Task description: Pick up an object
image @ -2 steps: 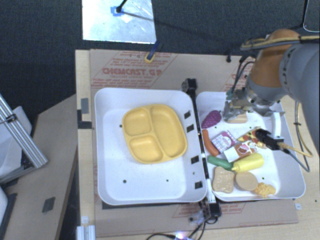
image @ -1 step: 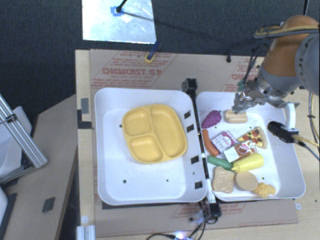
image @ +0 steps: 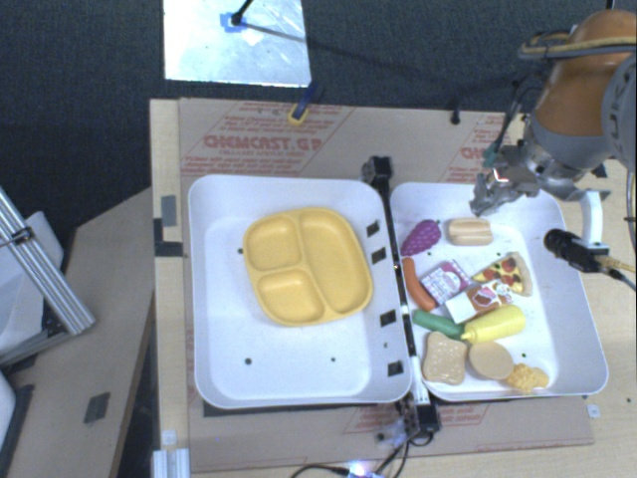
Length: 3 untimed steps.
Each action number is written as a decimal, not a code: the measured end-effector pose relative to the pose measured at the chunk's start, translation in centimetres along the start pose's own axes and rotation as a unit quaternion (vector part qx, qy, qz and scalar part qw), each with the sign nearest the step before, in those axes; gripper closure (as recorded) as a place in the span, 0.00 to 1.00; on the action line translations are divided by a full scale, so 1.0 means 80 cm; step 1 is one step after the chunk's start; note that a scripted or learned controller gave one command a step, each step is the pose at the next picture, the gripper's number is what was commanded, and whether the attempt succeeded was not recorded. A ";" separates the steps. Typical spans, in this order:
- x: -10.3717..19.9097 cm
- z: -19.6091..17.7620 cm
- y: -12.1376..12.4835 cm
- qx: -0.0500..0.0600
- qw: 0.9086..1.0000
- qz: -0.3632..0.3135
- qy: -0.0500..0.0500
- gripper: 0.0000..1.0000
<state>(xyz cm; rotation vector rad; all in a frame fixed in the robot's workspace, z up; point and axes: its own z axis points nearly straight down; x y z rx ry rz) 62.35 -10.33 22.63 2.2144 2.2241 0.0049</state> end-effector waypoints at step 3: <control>0.132 0.013 -0.077 0.001 1.000 -0.002 0.000 1.00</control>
